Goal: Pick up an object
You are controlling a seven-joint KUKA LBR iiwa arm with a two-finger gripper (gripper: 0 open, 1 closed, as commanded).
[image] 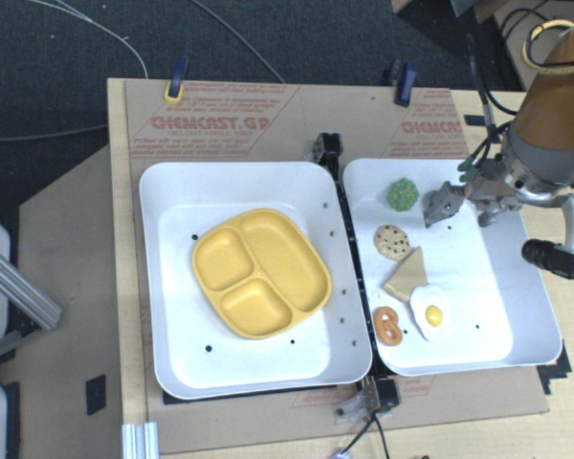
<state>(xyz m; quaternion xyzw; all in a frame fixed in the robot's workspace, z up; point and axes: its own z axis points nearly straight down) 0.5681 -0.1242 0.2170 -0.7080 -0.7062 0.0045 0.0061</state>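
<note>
The right white bin [517,342] holds several toy foods. A green broccoli piece [402,195] lies at its far left, with a speckled cookie [391,242] below it. Further down are a tan wedge [408,275], a fried egg [429,311] and an orange pretzel [387,325]. My gripper [465,207] hovers over the bin's upper middle, just right of the broccoli. It is open, with nothing between its fingers [443,204].
The left white bin [163,285] holds a yellow divided plate [259,272]. Black clips [328,146] sit along the seam between the bins. Blue clamps [405,81] hold the cardboard base at the far edge. A black part [552,256] of the arm juts out at the right.
</note>
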